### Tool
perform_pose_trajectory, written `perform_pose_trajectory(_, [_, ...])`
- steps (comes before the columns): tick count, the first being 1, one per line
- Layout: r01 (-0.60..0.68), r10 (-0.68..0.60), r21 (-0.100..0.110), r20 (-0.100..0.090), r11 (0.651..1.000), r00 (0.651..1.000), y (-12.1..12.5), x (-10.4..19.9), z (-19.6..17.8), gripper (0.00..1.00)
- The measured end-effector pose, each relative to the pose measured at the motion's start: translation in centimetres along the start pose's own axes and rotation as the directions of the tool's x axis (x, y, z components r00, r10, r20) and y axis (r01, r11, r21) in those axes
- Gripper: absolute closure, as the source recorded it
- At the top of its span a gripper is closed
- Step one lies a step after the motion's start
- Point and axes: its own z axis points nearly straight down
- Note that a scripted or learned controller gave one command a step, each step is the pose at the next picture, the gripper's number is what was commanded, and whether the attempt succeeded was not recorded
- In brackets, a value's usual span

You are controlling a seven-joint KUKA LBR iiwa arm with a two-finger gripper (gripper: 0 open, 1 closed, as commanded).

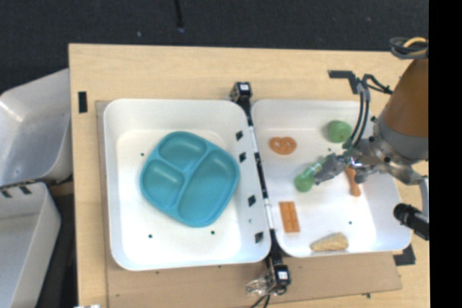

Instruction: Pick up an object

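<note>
The bench (166, 72) is of light wood and it bears two shallow white bins side by side. In the left bin (123, 227) lies a blue plate with three compartments (189, 178), a little turned, near the middle of the bin. The arm (408, 108) comes in from the right and its tool (328, 168) is low over the right bin (375, 231), in the middle part of it. The tool is just beside or touching a small green object (306, 179) that lies slanted on the bin floor; whether the tool is apart, together or clamped on this object I cannot tell, because that part is too small and blurred. Near the tool there is also a thin orange stick (354, 184). A round green object (337, 130) lies towards the far side of the right bin, and an orange-brown round piece (283, 146) lies near the divider. Closer to the near edge there are an orange rectangular block (289, 216) and a tan wedge-like piece (329, 243).
</note>
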Motion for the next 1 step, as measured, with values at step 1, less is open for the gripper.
perform_pose_trajectory(1, [0.000, 0.000, 0.000, 0.000, 1.000, 1.000, -0.51, -0.95, 4.82, 0.00])
